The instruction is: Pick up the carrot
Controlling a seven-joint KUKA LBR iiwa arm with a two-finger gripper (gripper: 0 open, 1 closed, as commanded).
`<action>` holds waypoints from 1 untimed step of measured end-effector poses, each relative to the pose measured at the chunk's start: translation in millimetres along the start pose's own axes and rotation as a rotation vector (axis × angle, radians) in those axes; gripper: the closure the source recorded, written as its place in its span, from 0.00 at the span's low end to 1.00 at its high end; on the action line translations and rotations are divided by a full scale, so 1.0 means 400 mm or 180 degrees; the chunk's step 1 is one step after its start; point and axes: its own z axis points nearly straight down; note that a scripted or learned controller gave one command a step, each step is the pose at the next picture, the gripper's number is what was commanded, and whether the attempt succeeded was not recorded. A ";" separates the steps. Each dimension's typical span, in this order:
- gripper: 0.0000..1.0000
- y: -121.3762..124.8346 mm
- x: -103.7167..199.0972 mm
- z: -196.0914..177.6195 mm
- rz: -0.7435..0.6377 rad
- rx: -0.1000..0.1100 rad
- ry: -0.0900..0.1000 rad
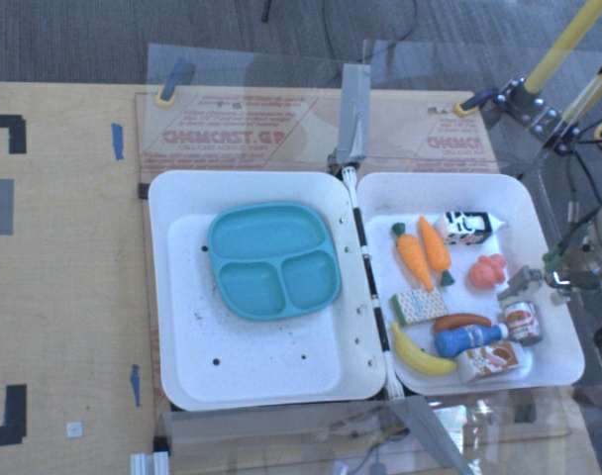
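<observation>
- orange, tapered, with small green tops at their far ends, two carrots lie side by side in the right bin [549,216], toward its far-left corner.
- left carrot [413,255] runs from a green top near the far-left down to a blunt tip nearer the bin's middle; its long axis slants slightly.
- right carrot [435,243] lies parallel, just beside it, a dark green bit at its near end.
- gripper [539,281] sits over the bin's right edge, beside a pink toy [487,272] and a small can [522,320]; i cannot tell its state.
- left bin [182,364] carries a teal divided plate [271,259].
</observation>
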 end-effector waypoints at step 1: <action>0.00 0.169 0.033 0.217 -0.1024 -0.0012 -0.0008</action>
